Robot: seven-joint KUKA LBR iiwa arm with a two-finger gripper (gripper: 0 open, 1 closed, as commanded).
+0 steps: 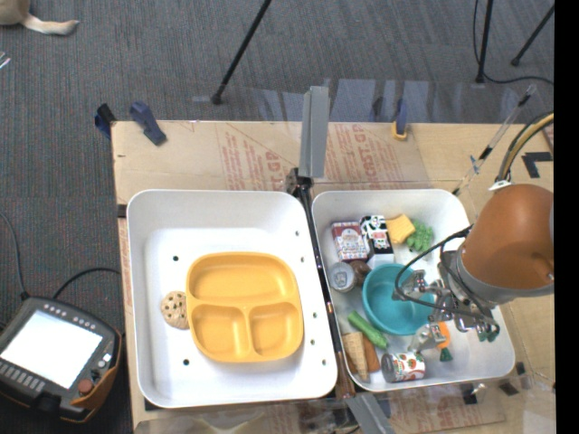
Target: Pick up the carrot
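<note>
The carrot (440, 334) is a small orange piece with a green top, lying near the front right of the right bin (452, 202). Just a bit of its orange body shows. My gripper (445, 317) hangs right over it, at the right rim of a teal bowl (391, 298). The wrist and its cables cover most of the carrot, so I cannot tell whether the gripper touches it. The arm's orange band (514, 233) rises above the bin's right side.
The right bin also holds a tomato can (403, 366), a green vegetable (368, 328), a bread stick (358, 353), a silver can (341, 278), a red box (347, 240), a milk carton (374, 233) and yellow cheese (398, 230). The left bin (154, 233) holds a yellow divided plate (244, 307) and a cookie (174, 309).
</note>
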